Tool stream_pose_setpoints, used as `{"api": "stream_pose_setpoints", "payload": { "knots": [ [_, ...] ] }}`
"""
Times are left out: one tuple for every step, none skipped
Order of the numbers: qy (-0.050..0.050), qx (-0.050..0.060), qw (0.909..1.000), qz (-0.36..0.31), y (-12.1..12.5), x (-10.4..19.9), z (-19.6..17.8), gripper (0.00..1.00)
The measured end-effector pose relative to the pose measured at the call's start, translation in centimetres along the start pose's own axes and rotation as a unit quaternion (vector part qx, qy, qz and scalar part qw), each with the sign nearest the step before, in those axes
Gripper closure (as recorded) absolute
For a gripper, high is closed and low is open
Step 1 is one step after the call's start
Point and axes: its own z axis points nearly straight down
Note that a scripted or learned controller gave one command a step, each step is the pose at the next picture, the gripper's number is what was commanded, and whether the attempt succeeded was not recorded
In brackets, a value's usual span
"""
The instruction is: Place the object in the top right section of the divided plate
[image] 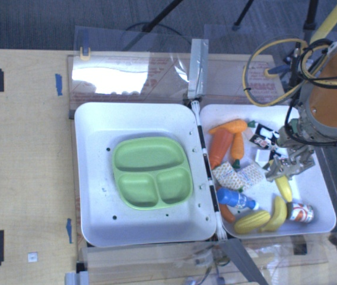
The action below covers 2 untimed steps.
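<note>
The green divided plate [152, 171] lies in the left bin [91, 129], with one long section at the back and two smaller ones at the front; nothing is on it. My gripper [285, 166] hangs over the right bin [323, 189], toward its right side, just above a small yellow banana-like piece [283, 189]. The right bin holds orange carrot-like toys [219, 147], a blue bottle [237, 199], two larger yellow bananas [253, 221], a red and white can [302, 212] and checkered packets [225, 174]. Whether anything is in the gripper is not visible.
A metal divider rim [203, 153] separates the two bins. Yellow and black cables [275, 70] loop behind the right bin beside the arm. A clear plastic sheet [133, 70] stands behind the left bin. Small black and white items [262, 139] lie left of the gripper.
</note>
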Motion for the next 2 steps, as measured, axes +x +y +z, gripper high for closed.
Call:
{"api": "stream_pose_setpoints", "payload": {
  "knots": [
    [0.001,-0.001,0.9812,0.193,-2.2,-0.6,6.4,1.0],
    [0.001,0.001,0.9773,0.212,-2.7,-1.5,-2.1,1.0]
  ]
}}
